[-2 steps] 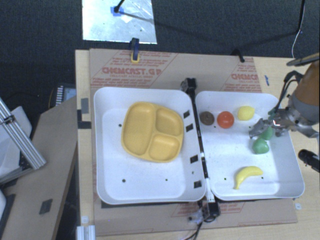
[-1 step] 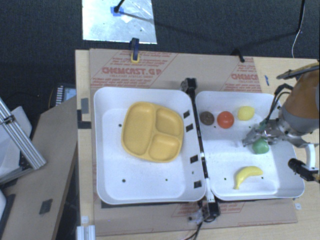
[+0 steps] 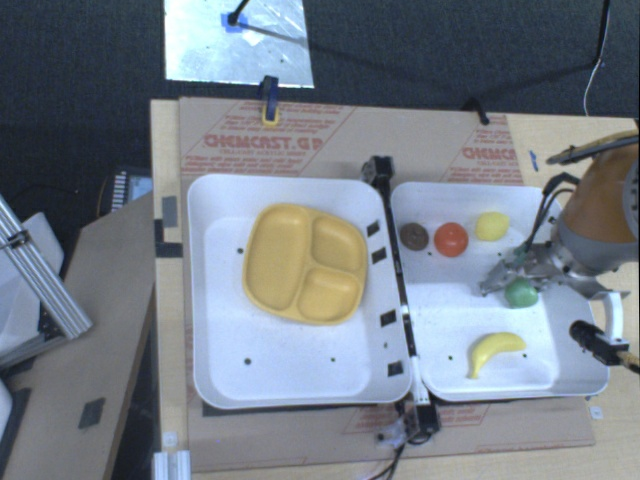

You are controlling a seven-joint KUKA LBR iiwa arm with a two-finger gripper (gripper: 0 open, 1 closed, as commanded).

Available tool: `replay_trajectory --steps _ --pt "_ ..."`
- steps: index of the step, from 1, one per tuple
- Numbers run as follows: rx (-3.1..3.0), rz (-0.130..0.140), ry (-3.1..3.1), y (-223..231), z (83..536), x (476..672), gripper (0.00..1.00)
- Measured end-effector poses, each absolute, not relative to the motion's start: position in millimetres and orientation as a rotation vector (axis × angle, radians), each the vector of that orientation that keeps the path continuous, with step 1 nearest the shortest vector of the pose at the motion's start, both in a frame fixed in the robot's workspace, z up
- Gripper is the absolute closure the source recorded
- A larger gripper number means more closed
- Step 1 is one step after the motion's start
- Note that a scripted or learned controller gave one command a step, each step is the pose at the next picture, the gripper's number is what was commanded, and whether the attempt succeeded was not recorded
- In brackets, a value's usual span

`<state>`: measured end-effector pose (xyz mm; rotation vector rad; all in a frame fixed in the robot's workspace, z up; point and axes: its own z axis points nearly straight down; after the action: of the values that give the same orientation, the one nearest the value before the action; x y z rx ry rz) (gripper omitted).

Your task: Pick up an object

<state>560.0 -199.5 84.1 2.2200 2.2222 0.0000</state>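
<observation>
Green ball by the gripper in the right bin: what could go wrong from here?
1. The gripper sits at the green ball, which is round, so it may roll away.
2. A roll could carry it toward the banana below.
3. Whether the ball lies between the fingers is unclear; a lift may come up without it.

Dark carpet floor [image 3: 420, 18], cardboard-covered bench [image 3: 330, 133]
</observation>
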Motion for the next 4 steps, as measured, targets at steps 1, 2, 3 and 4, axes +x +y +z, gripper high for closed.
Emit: replay_trajectory --steps 1,2,3,4 --pt "2.218 0.003 2.219 -199.9 95.4 560.9 1.0" --pt "2.214 0.003 2.223 -199.1 139.1 566.6 1.0" --pt "2.212 0.004 2.223 -199.8 183.5 572.5 1.0" --pt "2.211 0.004 2.224 -200.1 237.0 573.8 1.0"
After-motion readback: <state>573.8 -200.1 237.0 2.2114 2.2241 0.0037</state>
